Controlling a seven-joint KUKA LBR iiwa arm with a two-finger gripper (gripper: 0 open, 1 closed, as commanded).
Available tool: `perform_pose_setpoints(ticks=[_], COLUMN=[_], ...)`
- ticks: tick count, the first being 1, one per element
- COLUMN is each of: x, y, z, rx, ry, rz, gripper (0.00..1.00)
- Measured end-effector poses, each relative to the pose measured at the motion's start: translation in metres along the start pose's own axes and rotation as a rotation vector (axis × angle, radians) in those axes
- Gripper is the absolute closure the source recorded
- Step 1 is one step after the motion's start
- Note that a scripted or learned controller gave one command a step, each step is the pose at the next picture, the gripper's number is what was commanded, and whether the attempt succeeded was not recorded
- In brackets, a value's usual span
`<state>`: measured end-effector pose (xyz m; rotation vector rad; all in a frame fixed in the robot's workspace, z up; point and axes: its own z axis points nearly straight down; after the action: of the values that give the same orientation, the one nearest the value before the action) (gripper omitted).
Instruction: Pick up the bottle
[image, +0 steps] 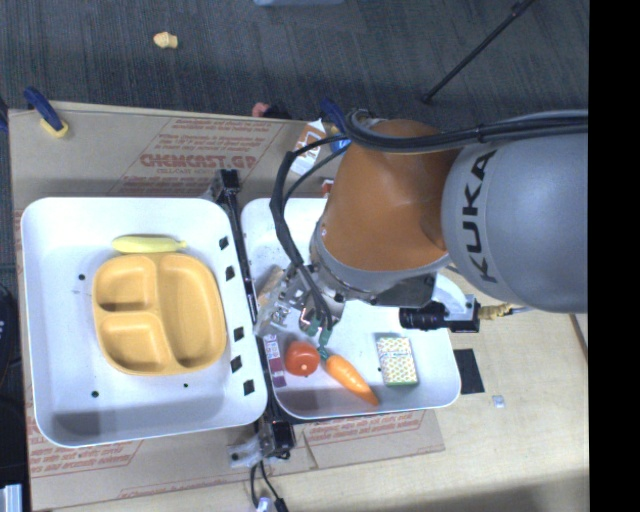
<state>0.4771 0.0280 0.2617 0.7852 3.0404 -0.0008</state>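
Observation:
A small clear bottle with a white and red label (272, 357) appears to lie along the left wall of the right bin (440, 385), partly hidden under the gripper. The gripper (295, 310) hangs low over the bin's left side, just above the bottle's upper end and next to a red tomato (302, 358). The grey arm with its orange band (385, 205) covers most of the right bin.
An orange carrot (350, 375) and a green-yellow sponge (397, 360) lie near the right bin's front. The left bin (50, 330) holds a yellow divided plate (158, 312) and a yellow banana (150, 243). Black clips line the wall between the bins.

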Motion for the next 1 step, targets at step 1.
perform_pose_setpoints(ticks=[1], x=[0.0167], y=[0.0275], z=[0.0674], rx=[0.002], ry=[0.004], rz=[-0.198], gripper=[1.0])
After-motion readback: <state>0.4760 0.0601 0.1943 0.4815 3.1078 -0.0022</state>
